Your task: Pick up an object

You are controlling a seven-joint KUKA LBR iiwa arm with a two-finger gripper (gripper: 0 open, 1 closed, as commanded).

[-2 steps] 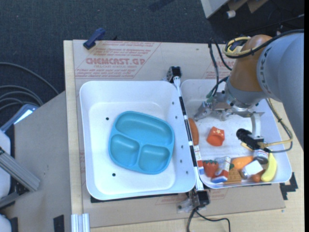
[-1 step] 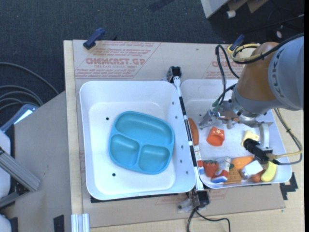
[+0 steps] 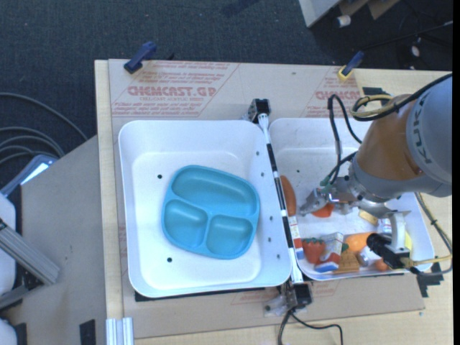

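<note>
Gripper (image 3: 323,201) is seen low in the right shallow white bin (image 3: 302,139); its opening cannot be told. A small orange-red plastic piece (image 3: 323,210) lies just at its 6 o'clock, judged light, stiff and slippery, best pinched across its narrow sides.

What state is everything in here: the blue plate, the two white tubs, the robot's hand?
Blue divided plate: right side up, flat in the left bin, compartments bare.
Left bin: holds the plate alone.
Right bin: small objects piled at its near end.
Hand: low inside the right bin, over the small objects; grip unclear.
</note>
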